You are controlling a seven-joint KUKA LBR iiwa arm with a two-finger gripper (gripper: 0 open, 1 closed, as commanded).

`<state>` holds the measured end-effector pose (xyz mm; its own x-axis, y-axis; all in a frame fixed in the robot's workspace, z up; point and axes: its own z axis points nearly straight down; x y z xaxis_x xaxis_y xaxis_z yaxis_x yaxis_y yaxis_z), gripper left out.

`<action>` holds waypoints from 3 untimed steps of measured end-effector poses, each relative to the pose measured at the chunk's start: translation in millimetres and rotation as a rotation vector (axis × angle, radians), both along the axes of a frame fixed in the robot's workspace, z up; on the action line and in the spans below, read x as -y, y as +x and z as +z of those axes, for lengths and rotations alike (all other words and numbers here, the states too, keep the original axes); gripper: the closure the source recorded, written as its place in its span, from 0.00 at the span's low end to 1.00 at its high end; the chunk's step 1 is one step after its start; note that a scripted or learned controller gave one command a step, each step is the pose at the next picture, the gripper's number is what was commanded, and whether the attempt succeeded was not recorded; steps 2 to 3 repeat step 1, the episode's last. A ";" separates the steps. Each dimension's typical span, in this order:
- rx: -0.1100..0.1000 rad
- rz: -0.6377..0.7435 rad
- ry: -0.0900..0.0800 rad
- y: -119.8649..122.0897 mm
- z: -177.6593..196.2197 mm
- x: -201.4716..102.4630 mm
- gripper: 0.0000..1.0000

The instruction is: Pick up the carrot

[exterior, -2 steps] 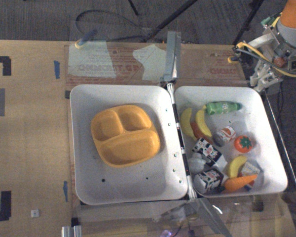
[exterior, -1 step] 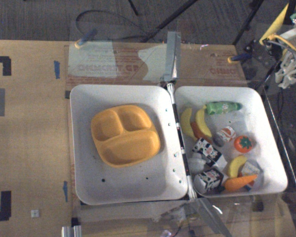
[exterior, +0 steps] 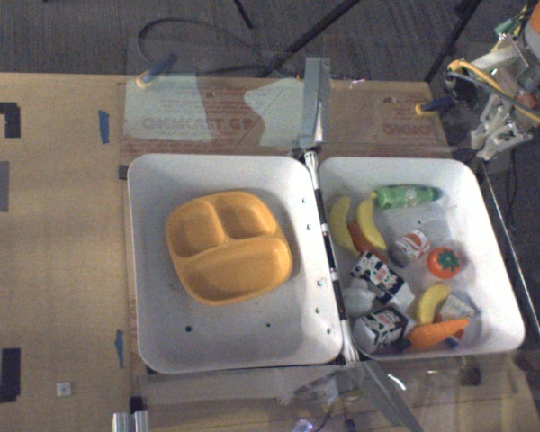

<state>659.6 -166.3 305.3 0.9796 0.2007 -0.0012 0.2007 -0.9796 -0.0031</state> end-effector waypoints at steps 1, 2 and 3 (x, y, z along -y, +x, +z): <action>-0.001 -0.003 -0.001 -84.2 -12.4 25.2 1.00; -0.001 -0.003 -0.001 -84.2 -12.4 25.2 1.00; -0.001 -0.003 -0.001 -84.2 -12.4 25.2 1.00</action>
